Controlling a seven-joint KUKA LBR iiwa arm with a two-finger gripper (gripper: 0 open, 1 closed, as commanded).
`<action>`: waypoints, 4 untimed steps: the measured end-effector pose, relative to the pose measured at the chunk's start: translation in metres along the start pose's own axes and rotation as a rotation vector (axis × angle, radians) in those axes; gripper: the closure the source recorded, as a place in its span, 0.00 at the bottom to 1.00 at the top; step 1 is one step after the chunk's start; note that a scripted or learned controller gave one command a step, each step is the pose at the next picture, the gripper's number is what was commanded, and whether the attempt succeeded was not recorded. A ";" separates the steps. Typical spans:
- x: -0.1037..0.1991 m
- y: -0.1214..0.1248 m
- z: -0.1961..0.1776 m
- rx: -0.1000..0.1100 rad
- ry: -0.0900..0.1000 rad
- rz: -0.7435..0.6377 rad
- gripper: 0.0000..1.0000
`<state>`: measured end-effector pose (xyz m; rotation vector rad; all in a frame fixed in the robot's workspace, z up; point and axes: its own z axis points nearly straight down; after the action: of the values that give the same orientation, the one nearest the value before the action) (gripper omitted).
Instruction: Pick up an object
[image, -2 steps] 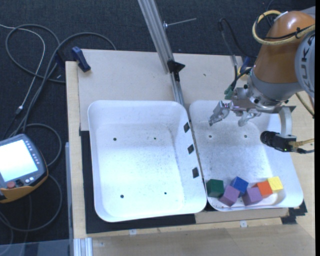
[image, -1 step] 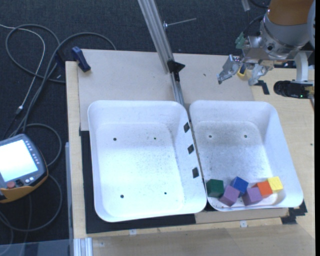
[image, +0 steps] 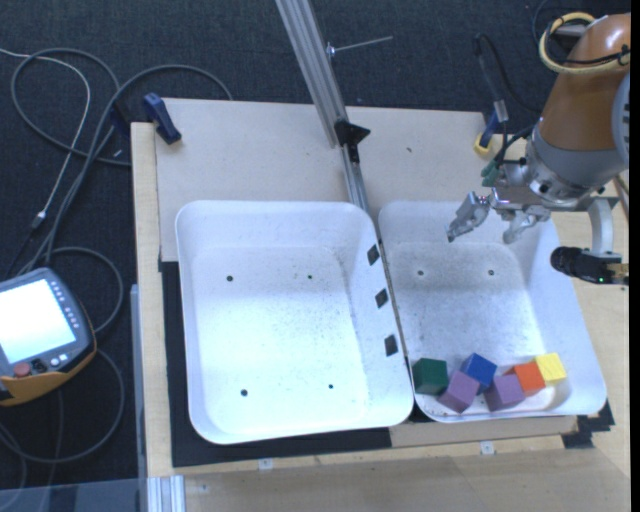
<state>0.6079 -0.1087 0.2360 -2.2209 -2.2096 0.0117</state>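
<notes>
Cubes, six: one green (image: 431, 375), one blue (image: 480, 368), two purple (image: 461, 390), one orange (image: 529, 375), one yellow (image: 550, 367); jaws open, empty.

Matt plastic bins, pale board bench, painted blocks

Both white bins (image: 280, 320) look like smooth matt plastic, speckled with fine dark grit. Beyond them the bench top (image: 250, 150) reads as pale, unglossed wooden board. Between the bins rises a brushed metal rail (image: 318, 70). Above the right bin, the orange band (image: 590, 90) looks glossy.
</notes>
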 end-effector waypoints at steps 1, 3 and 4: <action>0.018 -0.023 -0.049 -0.017 -0.001 -0.007 0.00; -0.044 -0.004 -0.128 -0.024 -0.005 -0.004 0.00; -0.021 -0.010 0.037 -0.001 0.002 -0.005 0.00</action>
<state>0.5971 -0.1299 0.1995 -2.2145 -2.2153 0.0076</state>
